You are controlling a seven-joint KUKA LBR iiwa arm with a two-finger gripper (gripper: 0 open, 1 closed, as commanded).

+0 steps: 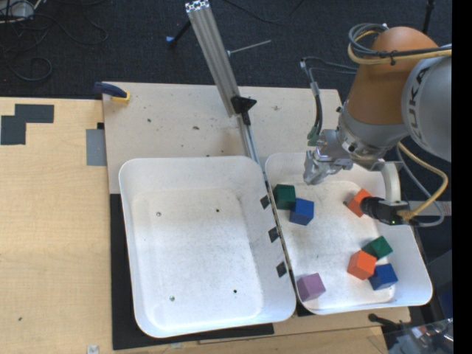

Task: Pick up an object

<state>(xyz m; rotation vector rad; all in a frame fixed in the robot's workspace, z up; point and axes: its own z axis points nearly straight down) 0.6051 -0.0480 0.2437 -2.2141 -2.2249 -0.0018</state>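
Observation:
My gripper point(317, 172) hangs over the back left part of the right bin point(332, 236), pointing down, with nothing visibly in it. Just in front of it and to the left lie a dark green block point(285, 195) and a blue block point(302, 212), touching each other. An orange block point(358, 201) sits to the gripper's right. Near the bin's front right corner, a green block point(380, 247), an orange block point(361, 264) and a blue block point(383, 276) cluster together. A purple block point(310, 286) lies at the front left.
The left bin point(192, 249) adjoins the right one, with black clips point(273, 234) along the shared wall. A slanted aluminium post point(218, 57) rises behind the bins. A blue and yellow clamp point(111, 91) lies at the board's far left corner.

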